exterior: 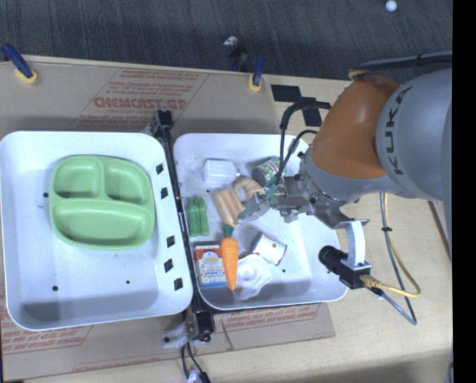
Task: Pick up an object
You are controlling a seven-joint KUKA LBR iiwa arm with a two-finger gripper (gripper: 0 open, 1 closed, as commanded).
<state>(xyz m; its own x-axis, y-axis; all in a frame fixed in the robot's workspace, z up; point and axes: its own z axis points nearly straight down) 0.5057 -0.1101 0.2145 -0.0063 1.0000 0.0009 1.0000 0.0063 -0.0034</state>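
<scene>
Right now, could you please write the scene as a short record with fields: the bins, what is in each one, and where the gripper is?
left bin: holds a green divided plate
right bin: holds a carrot, a green block, a small printed box, a white block, a bread roll and some white pieces
arm: reaches in from the right, over the right bin
gripper: low over the right bin, beside the bread roll
held object: none seen between the fingers
</scene>
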